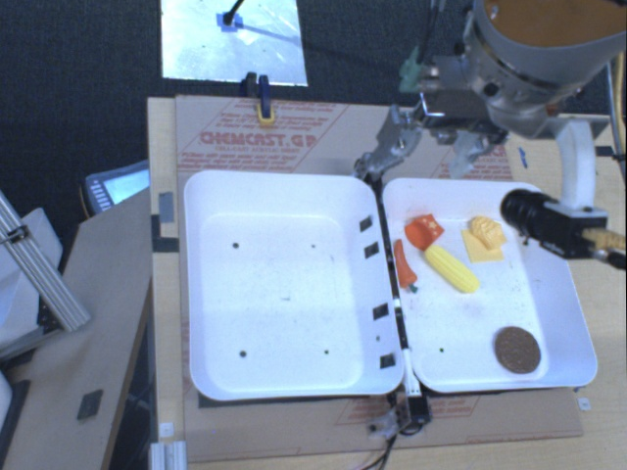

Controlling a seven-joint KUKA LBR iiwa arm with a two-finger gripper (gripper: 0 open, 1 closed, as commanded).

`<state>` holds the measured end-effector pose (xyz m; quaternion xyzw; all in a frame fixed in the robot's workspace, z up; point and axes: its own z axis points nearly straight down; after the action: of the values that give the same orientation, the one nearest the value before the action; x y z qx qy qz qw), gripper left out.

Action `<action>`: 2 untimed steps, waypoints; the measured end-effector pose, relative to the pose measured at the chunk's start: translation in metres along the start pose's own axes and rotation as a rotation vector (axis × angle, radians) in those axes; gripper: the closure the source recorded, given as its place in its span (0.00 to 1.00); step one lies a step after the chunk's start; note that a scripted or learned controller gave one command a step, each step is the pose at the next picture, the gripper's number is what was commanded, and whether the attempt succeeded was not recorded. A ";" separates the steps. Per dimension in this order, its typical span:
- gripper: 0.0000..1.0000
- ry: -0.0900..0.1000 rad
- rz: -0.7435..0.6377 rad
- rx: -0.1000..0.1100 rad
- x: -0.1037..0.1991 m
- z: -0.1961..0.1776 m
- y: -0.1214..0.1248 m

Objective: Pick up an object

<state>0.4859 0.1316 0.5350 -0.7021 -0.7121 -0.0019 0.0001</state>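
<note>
Several small food toys lie in the right bin (573, 336): a red-orange piece (424, 230), a thin orange carrot (403, 262) against the left wall, a yellow corn cob (451, 268), a yellow wedge with a ridged bun on it (484, 238), and a brown round patty (516, 350) near the front. My gripper (423, 160) hangs over the far rim of the right bin, above and behind the red-orange piece. Its two fingers are spread apart and open, with nothing between them.
The left bin (279, 282) sits beside the right one, joined by a black-clipped divider (387, 292). A black cylindrical fixture (537, 218) juts over the right bin's right rim. A yellow clamp (263, 101) stands at the back of the cardboard base.
</note>
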 end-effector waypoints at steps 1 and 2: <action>0.00 0.000 0.003 0.001 0.069 0.000 0.001; 0.00 -0.001 0.008 0.000 0.077 0.000 0.002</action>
<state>0.4863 0.2082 0.5351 -0.7049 -0.7093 -0.0014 -0.0001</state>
